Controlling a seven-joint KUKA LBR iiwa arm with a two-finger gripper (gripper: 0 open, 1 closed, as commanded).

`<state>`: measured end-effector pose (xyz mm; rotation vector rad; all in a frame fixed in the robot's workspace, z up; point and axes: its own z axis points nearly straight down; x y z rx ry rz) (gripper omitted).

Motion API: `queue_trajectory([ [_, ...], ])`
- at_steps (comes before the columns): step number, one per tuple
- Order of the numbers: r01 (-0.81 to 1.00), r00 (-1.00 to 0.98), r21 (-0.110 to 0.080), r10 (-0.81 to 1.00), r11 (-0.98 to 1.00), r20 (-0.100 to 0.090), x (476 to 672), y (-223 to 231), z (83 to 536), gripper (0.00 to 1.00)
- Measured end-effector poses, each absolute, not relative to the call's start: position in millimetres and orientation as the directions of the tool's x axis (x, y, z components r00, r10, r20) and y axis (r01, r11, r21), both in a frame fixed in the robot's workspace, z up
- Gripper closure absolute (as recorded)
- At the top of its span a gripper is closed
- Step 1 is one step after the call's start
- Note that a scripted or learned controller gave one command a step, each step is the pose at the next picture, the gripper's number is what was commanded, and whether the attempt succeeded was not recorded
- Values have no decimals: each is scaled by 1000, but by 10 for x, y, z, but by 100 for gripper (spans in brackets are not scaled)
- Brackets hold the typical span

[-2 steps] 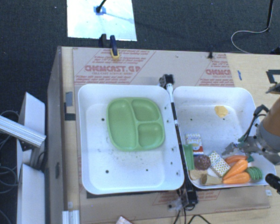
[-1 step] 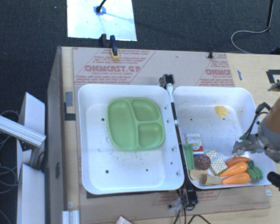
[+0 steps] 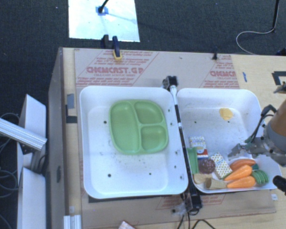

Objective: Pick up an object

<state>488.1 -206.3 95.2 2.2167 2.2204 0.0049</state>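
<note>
Task things = the pile of small toy foods in the lower right corner of the right bin, lower right of the frame. Two smooth orange carrots, tapered, lie side by side w/ a ribbed green piece touching their right ends. Just left of them: a box w/ a checker print, tilted; a round dark brown item, matte; a small carton w/ red and white print above it; a tall green block against the bin's left wall. A tan wedge sits at the bin's bottom edge. Well apart, upper middle of the same bin, a small yellow lump lies alone on speckled white plastic.

The claw hangs at the right edge of the frame, just above the carrots; metal, grey, w/ dark cables looping up to the wrist. Can't tell if it's spread or closed, too small and blurred. Nothing seen between its tips.

Left bin, mid frame: shallow white plastic, rounded corners, holds a pale green divided plate, three compartments, glossy. A black rod runs along the seam between the bins.

Both bins rest on a surface covered w/ brown paper-faced sheet printed w/ red lettering. Dark carpet around; a pale square sheet upper left.
</note>
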Motion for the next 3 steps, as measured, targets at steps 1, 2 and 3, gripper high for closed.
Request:
queue_trajectory([
  [1,1000,-5,4,1000,5,0,6146,-1947,847,0],
  [2,1000,-5,6,1000,5,-2,6700,-2063,1535,0],
  [3,1000,-3,0,1000,3,-1,6264,-2065,839,0],
])
